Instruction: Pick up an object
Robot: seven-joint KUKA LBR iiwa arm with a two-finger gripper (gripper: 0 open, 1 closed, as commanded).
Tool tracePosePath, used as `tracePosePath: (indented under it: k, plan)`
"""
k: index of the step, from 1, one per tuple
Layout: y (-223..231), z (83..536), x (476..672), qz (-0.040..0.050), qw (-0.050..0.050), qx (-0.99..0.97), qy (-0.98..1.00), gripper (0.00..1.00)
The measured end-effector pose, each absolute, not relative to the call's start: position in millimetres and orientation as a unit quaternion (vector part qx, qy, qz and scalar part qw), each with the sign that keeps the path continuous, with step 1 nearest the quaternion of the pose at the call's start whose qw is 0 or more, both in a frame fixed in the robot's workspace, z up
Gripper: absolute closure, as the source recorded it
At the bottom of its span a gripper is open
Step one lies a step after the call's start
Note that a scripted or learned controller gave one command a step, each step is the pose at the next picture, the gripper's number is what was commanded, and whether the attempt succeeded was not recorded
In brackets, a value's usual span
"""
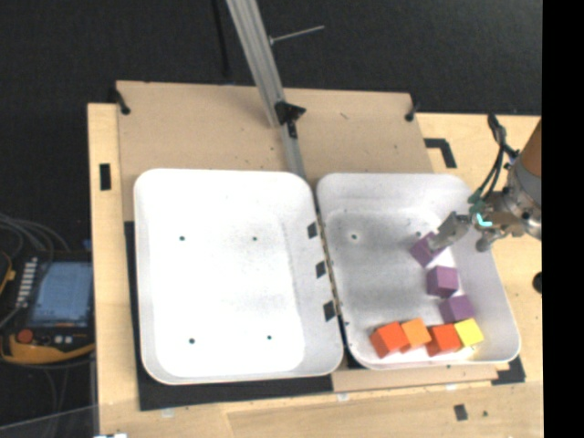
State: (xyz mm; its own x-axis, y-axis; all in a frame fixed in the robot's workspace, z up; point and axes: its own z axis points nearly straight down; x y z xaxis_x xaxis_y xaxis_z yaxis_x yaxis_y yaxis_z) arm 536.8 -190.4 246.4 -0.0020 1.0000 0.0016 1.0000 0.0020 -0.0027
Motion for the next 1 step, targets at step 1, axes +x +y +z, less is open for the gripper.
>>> tracePosePath:
  k: [1]
  plan:
    - [-190.1, 248.5, 537.8, -0.0008, 0.000, -0.706, -0.708, 0.00]
